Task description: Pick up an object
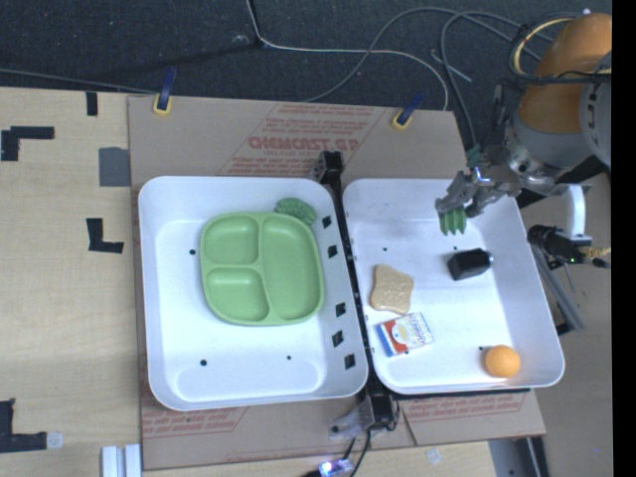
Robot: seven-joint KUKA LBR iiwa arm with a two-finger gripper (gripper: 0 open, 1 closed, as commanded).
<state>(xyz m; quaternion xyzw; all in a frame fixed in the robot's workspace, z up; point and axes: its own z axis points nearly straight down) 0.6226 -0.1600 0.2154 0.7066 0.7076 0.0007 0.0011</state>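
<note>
The claw [453, 220], tipped with green fingers [455, 223], is seen poised over the upper part of the right bin [532, 266], near its far wall, at the end of the grey arm [542, 137] with its orange band. The fingers appear drawn close together with nothing between them, though how far they are parted cannot be told with certainty at this scale. The nearest candidate for the pick is judged to be the black object [469, 263], a small dark block lying just below the claw in the view and slightly toward the arm's side; its long axis runs roughly across the bin, left to right, with a slight tilt. Farther down and to the left lies the tan piece [392, 289], a soft-edged, toast-like square with a matt surface, and just beside it the flat packet [405, 333], printed in white, red and blue. The orange ball [502, 362], smooth and round, is placed in the near right corner, well apart from the claw. In the left bin [174, 296] a green sectioned plate [263, 268] of glossy plastic is shown, with a small green item [295, 208] at its upper edge. Both bins rest on the cardboard-covered counter [229, 137].
</note>
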